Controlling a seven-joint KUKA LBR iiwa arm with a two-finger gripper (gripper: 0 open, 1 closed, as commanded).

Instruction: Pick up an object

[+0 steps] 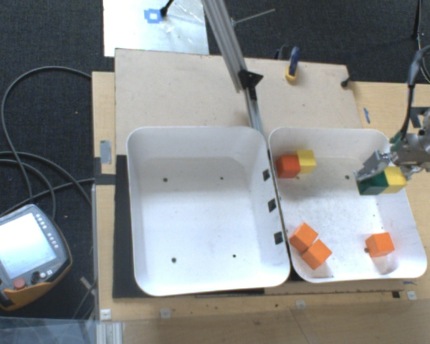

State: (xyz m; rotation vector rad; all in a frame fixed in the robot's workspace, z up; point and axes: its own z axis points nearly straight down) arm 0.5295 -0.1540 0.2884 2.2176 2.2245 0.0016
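- My tool (382, 169) is over the upper right part of the right bin (414, 228), coming in from its right rim.
- A green-and-yellow block (383, 182) sits right at my fingertips; I cannot tell whether my fingers are closed on it or how far apart they are.
- To my tool's left, well apart across the same bin, a red block (287, 166) and a yellow block (306, 160) touch each other close to the wall that divides the bins.
- Below and left of my tool, two orange blocks (309, 246) lie together, touching.
- Straight below my tool, near the front rim, is a single orange block (379, 244).
- Far to my tool's left, the left bin (140, 192) shows only its bare white floor with small dark dots.
- Both bins rest side by side on the counter (193, 92).
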